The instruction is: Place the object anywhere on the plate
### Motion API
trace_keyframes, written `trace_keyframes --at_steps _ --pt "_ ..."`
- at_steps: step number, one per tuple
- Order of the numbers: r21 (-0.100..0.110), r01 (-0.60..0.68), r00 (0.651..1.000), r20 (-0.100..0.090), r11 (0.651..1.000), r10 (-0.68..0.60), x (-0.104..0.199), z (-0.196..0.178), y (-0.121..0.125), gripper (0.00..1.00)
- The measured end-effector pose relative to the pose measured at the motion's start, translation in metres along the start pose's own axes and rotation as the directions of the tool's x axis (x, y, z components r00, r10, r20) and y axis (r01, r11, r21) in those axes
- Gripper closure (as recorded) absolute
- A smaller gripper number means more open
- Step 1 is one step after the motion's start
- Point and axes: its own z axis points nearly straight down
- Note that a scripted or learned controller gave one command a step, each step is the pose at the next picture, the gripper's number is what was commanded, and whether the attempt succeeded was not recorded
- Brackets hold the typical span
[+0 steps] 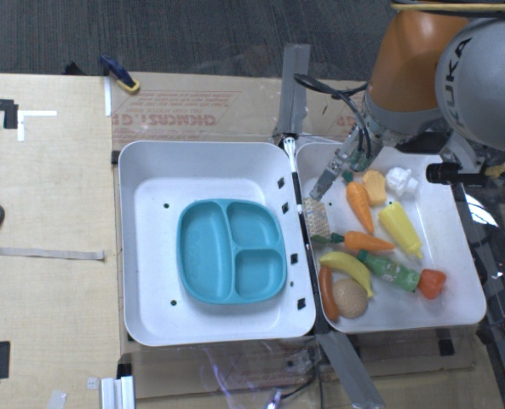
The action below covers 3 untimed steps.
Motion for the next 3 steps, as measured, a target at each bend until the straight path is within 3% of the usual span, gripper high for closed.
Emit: trace_keyframes --at_steps 1,2,3 --pt "-0.001 0.237 0.971 -0.002 0.971 -0.237 0.05 -0.009 -0.073 0.0" --pt "-0.002 0.566 0.824 0.0 0.824 -0.566 0.098 0.0 -0.1 0.0" --pt "-0.002 0.566 0.824 0.0 0.824 -0.566 0.098 0.0 -0.1 0.0"
